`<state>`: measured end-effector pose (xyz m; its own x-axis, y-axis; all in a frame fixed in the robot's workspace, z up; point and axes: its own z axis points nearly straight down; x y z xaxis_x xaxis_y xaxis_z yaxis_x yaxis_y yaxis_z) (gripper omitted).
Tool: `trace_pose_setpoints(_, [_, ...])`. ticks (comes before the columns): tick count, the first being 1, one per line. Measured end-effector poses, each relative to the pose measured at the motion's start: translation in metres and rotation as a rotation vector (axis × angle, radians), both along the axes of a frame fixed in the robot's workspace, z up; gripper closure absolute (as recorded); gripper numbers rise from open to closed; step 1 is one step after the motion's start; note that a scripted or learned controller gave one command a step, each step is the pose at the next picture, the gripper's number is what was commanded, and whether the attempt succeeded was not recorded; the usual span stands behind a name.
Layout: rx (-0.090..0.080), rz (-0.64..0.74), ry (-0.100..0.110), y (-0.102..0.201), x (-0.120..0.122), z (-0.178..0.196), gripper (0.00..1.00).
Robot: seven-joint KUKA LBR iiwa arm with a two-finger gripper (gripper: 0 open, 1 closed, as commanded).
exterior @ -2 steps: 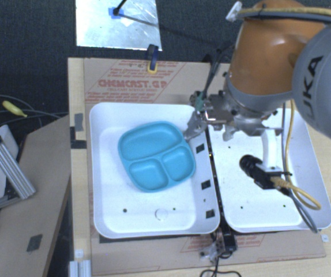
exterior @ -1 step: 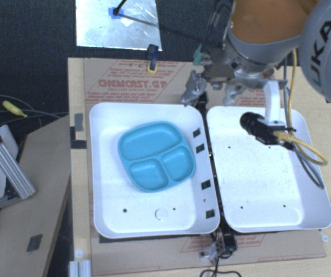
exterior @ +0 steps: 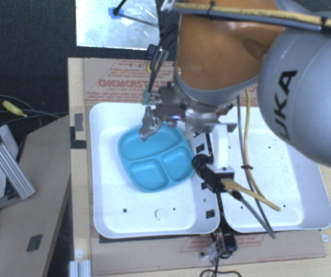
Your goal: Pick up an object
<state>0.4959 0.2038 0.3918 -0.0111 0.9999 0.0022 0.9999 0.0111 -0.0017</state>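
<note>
Blue tray [exterior: 154, 163] in left bin [exterior: 111, 212], gripper [exterior: 148, 126] at its top edge, grip state unclear, arm [exterior: 269, 56] looming over right bin [exterior: 304, 212]

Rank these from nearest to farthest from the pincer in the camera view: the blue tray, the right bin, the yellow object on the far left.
1. Blue tray, directly under the pincer, in the left bin.
2. Right bin, on the right.
3. Yellow object, far left, off the bench.
</note>
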Motion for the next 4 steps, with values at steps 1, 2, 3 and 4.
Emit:
trace_pose_setpoints(1, [0.001, -0.01, -0.011, -0.004, 0.055, 0.068, 0.0])
trace_pose_setpoints(2, [-0.003, -0.005, 0.002, 0.032, 0.072, -0.013, 0.0])
trace_pose_setpoints(3, [0.007, -0.003, -0.016, 0.031, 0.014, 0.153, 0.0])
trace_pose_setpoints(4, [0.001, 0.0, -0.006, 0.031, 0.016, 0.155, 1.0])
